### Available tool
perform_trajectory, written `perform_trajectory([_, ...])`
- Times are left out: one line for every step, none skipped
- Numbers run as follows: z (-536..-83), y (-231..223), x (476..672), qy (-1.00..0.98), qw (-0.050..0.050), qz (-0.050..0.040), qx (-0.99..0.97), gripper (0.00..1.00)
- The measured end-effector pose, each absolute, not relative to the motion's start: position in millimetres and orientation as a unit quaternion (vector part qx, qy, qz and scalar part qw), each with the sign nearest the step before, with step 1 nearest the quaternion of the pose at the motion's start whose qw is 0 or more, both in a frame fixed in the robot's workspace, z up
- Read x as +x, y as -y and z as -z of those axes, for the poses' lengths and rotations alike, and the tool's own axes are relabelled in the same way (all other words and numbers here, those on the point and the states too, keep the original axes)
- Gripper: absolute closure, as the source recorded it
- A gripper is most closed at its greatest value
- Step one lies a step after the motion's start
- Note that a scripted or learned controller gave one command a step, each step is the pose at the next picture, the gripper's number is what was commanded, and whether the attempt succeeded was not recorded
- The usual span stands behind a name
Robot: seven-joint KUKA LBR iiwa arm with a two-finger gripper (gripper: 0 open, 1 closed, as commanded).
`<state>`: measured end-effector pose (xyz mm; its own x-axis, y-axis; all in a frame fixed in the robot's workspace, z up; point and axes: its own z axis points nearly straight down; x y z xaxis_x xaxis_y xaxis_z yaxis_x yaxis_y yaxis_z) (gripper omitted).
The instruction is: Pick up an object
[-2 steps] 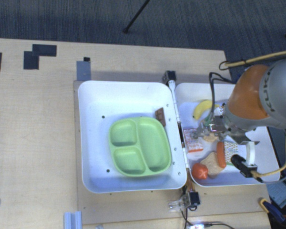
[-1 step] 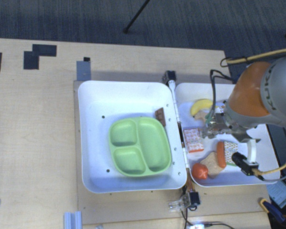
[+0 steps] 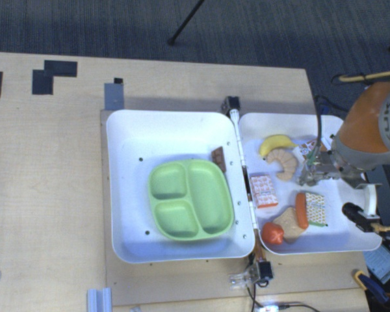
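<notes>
Arm (image 3: 370, 125) is reaching in from the right, mostly cut off by the frame edge, orange band showing. Gripper (image 3: 310, 172) is sitting low in the right bin (image 3: 351, 239), too small and blurred against the clutter; can't tell its state or whether anything is in it. Objects are lying in the right bin: banana (image 3: 275, 144) at the top, a tan curved piece (image 3: 287, 164) just under it, a small patterned box (image 3: 264, 191) near the divider, an orange carrot-like stick (image 3: 301, 210) overlapping a tan lump (image 3: 288, 223), and a red tomato (image 3: 273, 234) at the bottom. A printed packet (image 3: 316, 208) is partly hidden beside the stick. Left bin (image 3: 127, 174) is holding a green divided tray (image 3: 191, 199); a small brown item (image 3: 218, 155) is lying by its upper right rim, hard to identify.
</notes>
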<state>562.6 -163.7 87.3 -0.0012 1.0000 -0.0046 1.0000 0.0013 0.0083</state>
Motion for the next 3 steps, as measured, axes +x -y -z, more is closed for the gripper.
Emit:
perform_trajectory([-86.0, 161.9, 561.9, -0.708, 0.002, -0.0014, 0.706, 0.00])
perform_trajectory([-86.8, 120.3, 512.1, -0.707, 0.003, -0.0024, 0.707, 0.00])
perform_trajectory([-98.0, 120.0, 514.3, -0.708, 0.005, -0.0042, 0.707, 1.00])
